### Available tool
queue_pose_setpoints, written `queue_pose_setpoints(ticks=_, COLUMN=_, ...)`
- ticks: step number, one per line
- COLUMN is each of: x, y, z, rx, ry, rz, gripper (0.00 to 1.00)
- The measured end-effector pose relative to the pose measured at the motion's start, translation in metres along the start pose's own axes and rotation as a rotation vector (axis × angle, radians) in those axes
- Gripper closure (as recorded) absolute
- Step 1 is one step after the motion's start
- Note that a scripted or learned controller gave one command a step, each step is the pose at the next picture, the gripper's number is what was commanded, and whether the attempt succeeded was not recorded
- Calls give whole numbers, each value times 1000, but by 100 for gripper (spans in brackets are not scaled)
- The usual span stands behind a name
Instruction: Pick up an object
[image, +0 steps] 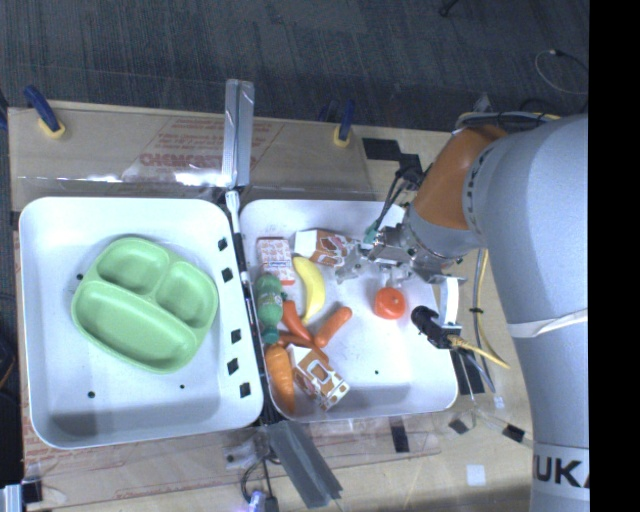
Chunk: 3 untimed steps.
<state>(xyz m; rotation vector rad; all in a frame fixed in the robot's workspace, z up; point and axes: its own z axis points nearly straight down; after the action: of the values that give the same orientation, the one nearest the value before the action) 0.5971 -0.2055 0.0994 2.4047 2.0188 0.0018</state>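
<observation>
My gripper (378, 266) hangs over the right bin (420, 385), just above and left of a small orange-red tomato (389, 301). A yellow banana (310, 285) lies to its left, next to a snack packet (331, 244) close under the gripper. Further left sit a red-and-white box (274, 254), a green bottle-like item (268, 300), two carrots (325, 325) and an orange-white carton (320, 380). I see nothing between the fingers.
The left bin (50, 400) holds a green divided plate (145, 300). A metal divider bar (238, 130) rises between the bins. The grey arm with its orange band (450, 185) covers the right bin's far right side. Blue clamps (45, 110) sit on the bench's back edge.
</observation>
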Motion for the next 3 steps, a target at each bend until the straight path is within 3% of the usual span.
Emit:
queue_pose_setpoints(ticks=1, x=42, y=31, z=6, rx=6, ry=0, rz=-123, gripper=0)
queue_pose_setpoints(ticks=2, x=41, y=30, z=-3, rx=16, ry=-2, rz=-130, gripper=100)
queue_pose_setpoints(ticks=3, x=88, y=16, z=-128, rx=3, ry=0, rz=-58, gripper=100)
